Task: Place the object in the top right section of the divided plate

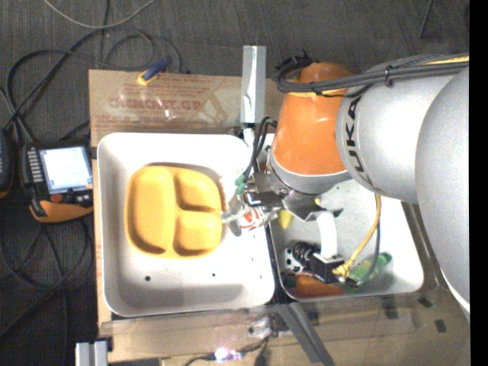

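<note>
1. Over the right rim of the left shallow white bin [114, 227], the grey arm with its orange band [313, 128] hangs from the right, its two-finger gripper [242, 218] low beside the plate.
2. Small and red-and-white, an object [250, 218] sits right at the fingertips; it looks pinched between them, though the blur leaves the grip unsure, so I cannot tell how wide the claw stands.
3. Toward the left bin's back half lies the yellow divided plastic plate [175, 208], its right edge just beside the gripper.
4. The plate's top right section [200, 193] appears bare, so the placing is probably not yet done; the gripper's spot beside that edge suits a short carry inward.
5. Along the front edge of the right white bin [404, 280] lie spare things: a green piece [374, 265] and a brown one [316, 286].
</note>
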You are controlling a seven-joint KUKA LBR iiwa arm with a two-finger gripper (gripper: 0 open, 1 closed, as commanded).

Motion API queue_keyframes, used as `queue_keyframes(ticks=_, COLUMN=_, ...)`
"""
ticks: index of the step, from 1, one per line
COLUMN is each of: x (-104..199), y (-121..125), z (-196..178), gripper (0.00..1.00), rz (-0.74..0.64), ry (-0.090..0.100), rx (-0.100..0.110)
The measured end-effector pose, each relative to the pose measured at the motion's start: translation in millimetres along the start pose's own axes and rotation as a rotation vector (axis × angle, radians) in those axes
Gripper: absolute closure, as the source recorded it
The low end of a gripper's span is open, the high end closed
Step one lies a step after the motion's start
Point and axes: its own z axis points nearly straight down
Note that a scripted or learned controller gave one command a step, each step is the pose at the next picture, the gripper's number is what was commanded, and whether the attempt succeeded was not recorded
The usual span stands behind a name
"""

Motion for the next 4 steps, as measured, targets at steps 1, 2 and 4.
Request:
queue_keyframes(ticks=1, x=-10, y=-8, z=37, gripper=1.00, rz=-0.013, ry=-0.001, rx=0.001)
queue_keyframes(ticks=2, x=25, y=18, z=41, gripper=1.00, rz=-0.026, ry=-0.001, rx=0.002)
queue_keyframes(ticks=4, x=62, y=-1, z=17, gripper=1.00, rz=-0.078, ry=-0.001, rx=0.001)
